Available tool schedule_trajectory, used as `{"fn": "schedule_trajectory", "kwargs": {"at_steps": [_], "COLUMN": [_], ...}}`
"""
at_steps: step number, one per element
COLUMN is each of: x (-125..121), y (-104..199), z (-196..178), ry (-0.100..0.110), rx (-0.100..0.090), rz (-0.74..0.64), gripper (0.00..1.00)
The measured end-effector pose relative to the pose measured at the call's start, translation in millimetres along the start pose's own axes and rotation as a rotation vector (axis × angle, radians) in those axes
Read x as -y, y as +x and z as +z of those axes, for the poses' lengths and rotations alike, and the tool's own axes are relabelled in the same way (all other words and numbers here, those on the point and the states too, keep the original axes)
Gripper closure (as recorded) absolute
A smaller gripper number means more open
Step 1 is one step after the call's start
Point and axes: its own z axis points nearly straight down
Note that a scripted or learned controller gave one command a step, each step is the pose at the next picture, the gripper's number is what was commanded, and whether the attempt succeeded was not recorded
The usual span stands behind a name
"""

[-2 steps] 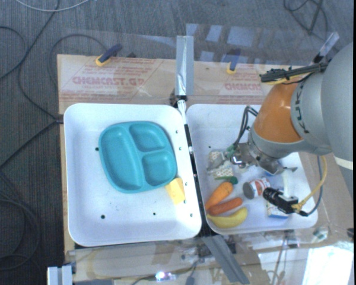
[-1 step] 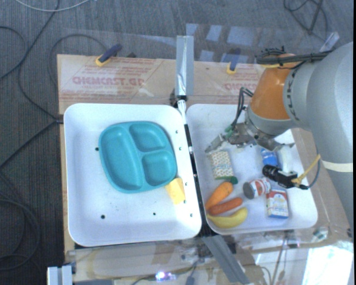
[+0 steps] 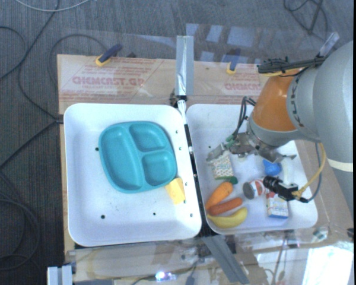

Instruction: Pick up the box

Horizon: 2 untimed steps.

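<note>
A small flat box (image 3: 223, 167) with a speckled beige face and green edge lies near the left side of the right bin (image 3: 210, 120). A second small carton (image 3: 277, 207), white with red and blue, lies near that bin's front right corner. My gripper (image 3: 226, 149) hangs below the orange wrist band, low over the bin and just behind the speckled box. The wrist hides most of it.
Near the box lie a carrot (image 3: 220, 193), an orange-red sausage shape (image 3: 226, 206), a banana (image 3: 228, 219), a small can (image 3: 254, 189), a blue piece (image 3: 272, 168) and a white bottle (image 3: 286, 170). The left bin (image 3: 83, 159) holds a teal divided plate (image 3: 139, 156) and a yellow block (image 3: 176, 190).
</note>
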Motion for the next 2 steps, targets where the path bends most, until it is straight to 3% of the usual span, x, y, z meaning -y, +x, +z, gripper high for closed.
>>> {"fn": "schedule_trajectory", "kwargs": {"at_steps": [1, 2], "x": [0, -3], "y": [-1, 67], "z": [-9, -107], "ry": [0.001, 0.02], "rx": [0.001, -0.01], "rz": [0.002, -0.059], "gripper": [1.0, 1.0]}}
